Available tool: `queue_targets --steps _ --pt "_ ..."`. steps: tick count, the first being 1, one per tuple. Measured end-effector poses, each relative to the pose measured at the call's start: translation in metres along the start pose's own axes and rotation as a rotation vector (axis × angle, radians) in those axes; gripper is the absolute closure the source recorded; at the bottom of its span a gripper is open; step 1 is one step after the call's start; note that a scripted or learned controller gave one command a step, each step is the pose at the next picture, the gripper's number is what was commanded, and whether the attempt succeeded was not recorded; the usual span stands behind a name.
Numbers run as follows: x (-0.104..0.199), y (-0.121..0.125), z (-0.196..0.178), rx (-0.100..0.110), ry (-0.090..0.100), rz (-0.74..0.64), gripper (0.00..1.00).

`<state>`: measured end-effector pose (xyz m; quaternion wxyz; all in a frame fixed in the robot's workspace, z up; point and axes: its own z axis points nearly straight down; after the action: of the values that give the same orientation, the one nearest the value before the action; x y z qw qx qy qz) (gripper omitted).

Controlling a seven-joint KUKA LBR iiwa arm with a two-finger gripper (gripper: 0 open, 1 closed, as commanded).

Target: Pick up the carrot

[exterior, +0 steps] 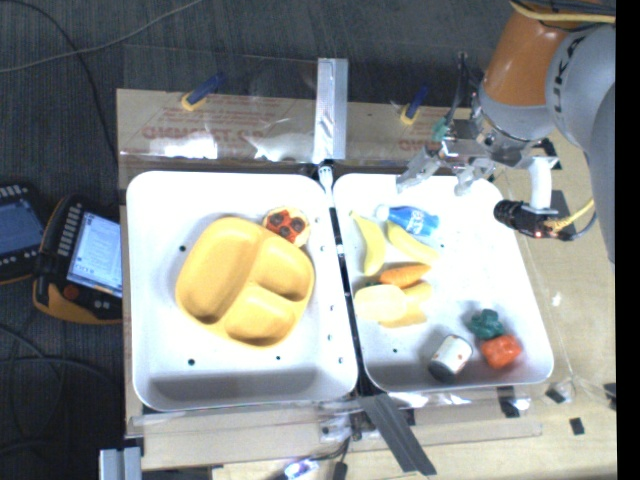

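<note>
Gripper (446, 172) spread apart, empty, above right bin's (530, 298) far rim — carrot (405, 275) wedged among yellow pieces (385, 253); fingers risk snagging neighbours.

- The small tapered carrot (405, 275) is orange.
- The large moulded plastic shape (243, 279) is yellow.
- The small round piece (287, 224) is orange-red with dark spots.
- The small bottle (412, 219) is blue and white.
- The curved banana-like pieces (372, 240) are pale yellow.
- The two shallow bins (160, 363) are white.
- The little cylinder (450, 355) is grey and white.
- The pepper-like piece (500, 348) is red-orange beside a dark green lump (486, 322).
- The arm (590, 68) is grey with an orange band.
</note>
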<state>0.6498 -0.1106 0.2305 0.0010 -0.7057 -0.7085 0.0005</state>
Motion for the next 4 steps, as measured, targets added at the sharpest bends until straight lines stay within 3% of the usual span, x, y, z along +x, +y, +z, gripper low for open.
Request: queue_targets --steps 1,2,3,4 --pt "0.008 -0.038 0.121 -0.028 -0.008 0.011 0.00" --pt "0.081 0.006 0.047 -0.001 -0.002 -0.039 0.00" --pt "0.064 -0.079 0.048 0.001 -0.002 0.024 0.00" --pt "0.011 -0.095 0.079 0.001 -0.002 0.055 0.00"
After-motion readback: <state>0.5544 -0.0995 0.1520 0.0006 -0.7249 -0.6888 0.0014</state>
